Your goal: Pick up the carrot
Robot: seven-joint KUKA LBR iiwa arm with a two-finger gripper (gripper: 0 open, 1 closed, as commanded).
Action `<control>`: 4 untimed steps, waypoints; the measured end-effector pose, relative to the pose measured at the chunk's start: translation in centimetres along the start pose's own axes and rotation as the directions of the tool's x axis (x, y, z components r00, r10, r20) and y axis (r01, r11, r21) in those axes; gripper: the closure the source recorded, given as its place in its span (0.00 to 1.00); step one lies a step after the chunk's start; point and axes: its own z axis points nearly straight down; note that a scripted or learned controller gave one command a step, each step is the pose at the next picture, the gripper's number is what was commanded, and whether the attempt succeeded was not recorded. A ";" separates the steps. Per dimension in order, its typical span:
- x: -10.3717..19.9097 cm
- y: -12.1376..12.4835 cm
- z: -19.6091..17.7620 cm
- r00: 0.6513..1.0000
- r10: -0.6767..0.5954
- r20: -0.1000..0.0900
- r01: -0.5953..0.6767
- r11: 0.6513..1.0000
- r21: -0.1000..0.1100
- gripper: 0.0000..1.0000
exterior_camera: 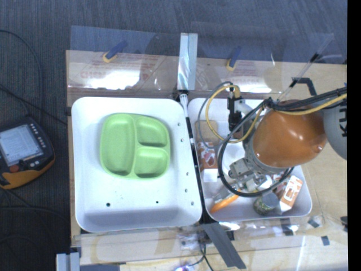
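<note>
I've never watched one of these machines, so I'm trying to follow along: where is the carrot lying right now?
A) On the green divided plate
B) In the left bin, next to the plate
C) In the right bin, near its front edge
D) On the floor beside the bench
C: the carrot lies in the right bin near its front edge, below the arm's wrist, while the green divided plate sits alone in the left bin.

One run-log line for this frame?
arm over right bin | pincer above carrot | carrot lying in bin | green plate in left bin
</note>
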 end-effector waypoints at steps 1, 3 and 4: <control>0.7 0.8 0.9 0.992 0.130 -0.008 -0.130 0.991 -0.018 0.00; 0.3 0.6 0.9 1.000 0.026 -0.008 -0.026 0.999 -0.018 0.00; 0.1 0.3 -0.1 1.000 0.026 -0.007 -0.026 1.000 -0.012 1.00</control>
